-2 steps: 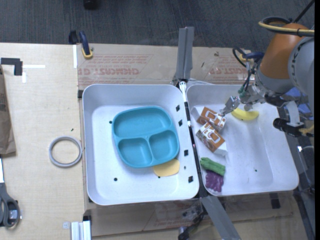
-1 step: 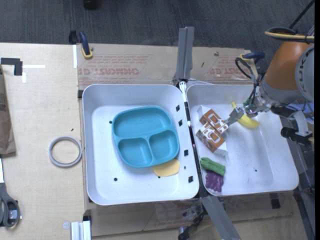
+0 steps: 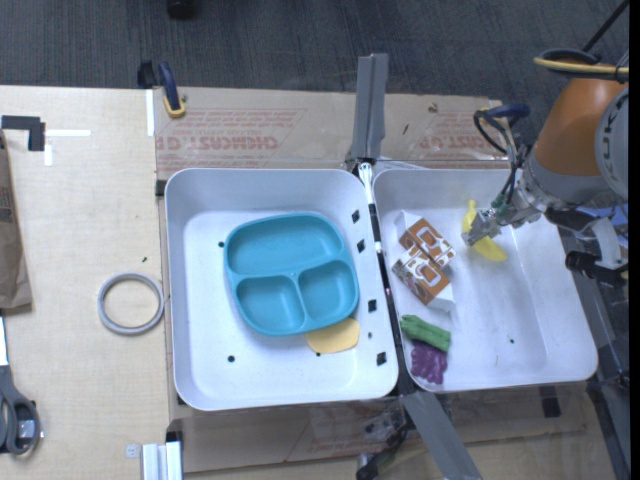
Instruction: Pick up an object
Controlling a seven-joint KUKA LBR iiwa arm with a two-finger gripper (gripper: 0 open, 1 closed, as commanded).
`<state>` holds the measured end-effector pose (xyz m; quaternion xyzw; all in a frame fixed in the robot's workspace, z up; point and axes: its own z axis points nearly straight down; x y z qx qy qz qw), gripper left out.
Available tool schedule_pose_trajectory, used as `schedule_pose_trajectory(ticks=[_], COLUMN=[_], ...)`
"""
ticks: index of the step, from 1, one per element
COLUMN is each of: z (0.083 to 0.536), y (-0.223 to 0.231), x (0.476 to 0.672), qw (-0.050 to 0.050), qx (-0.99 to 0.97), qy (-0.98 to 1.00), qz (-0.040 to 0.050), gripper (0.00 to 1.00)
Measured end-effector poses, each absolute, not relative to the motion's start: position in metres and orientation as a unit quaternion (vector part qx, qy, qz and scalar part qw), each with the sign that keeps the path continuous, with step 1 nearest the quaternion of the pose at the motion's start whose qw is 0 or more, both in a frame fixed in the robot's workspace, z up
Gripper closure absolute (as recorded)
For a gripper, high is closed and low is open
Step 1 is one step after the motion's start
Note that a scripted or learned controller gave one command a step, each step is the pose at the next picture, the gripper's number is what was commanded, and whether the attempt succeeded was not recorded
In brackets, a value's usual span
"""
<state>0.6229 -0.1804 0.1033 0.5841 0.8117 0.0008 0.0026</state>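
1. Down low in the right bin, near its back right corner: the gripper. Spread or pinched together? Cannot tell, too small and dark from up here.
2. Right under and beside the gripper: a yellow toy, lying on the white floor of the bin. Looks to be touching the gripper, but cannot tell if held.
3. Just to the left of that, another little yellow bit, standing up a bit. Cannot tell if part of the same toy.
4. Up and to the right of the gripper: the grey arm with its orange band, reaching in from the right side.
5. Further left in the same bin, near the yellow toy but apart from it: an orange and white box, lying tilted.
6. Toward the front of that bin: a green toy, and just below it, a purple toy, close together.
7. Next door, in the left bin: a blue plate with three parts, lying flat.
8. Poking out from under the plate's front edge: a flat yellow piece.
9. Out on the bench, left of both bins: a grey ring, well apart from everything in the bins.
10. At the bench's front left corner: scissors.
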Motion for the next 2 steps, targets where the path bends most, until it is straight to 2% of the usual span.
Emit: schedule_pose_trajectory(ticks=[1,2], z=[0.247,0.204], y=[-0.169,-0.134], x=[0.523,0.499], qw=[0.000,-0.001], qx=[0.586,0.655], qy=[0.810,0.755], qz=[-0.0005,-0.0007], gripper=[1.00,1.00])
